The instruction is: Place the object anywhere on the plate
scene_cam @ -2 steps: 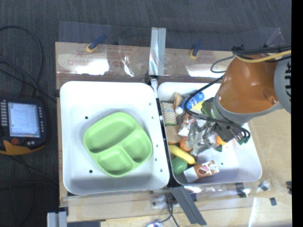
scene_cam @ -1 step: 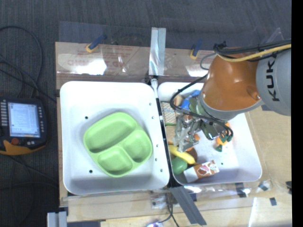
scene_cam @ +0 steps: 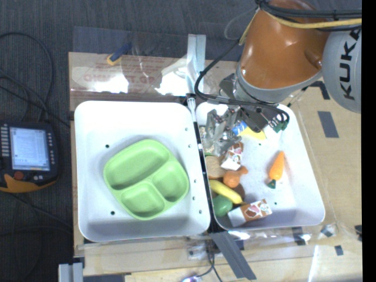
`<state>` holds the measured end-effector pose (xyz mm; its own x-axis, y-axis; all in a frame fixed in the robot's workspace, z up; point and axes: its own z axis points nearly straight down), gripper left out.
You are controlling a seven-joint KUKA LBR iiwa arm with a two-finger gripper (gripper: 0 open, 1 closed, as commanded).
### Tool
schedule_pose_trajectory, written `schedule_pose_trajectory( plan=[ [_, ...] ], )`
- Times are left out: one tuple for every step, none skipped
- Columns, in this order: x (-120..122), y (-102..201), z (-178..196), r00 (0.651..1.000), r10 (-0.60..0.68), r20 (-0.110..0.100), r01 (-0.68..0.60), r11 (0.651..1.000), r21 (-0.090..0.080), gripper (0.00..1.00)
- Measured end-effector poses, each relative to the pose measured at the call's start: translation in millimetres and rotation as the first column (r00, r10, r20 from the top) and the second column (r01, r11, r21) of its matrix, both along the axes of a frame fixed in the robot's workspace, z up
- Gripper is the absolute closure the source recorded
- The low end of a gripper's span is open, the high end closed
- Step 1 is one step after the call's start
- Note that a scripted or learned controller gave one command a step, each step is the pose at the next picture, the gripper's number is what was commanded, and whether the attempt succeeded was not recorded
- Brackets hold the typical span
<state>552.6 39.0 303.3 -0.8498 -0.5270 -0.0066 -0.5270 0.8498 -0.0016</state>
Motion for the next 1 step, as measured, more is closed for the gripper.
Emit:
schedule_pose_trajectory(
  plan=[
    [-47.3, 72.7, -94.1, 0.999, -0.047, -0.012, 0.047, 0.999, -0.001, 1.0]
  ],
)
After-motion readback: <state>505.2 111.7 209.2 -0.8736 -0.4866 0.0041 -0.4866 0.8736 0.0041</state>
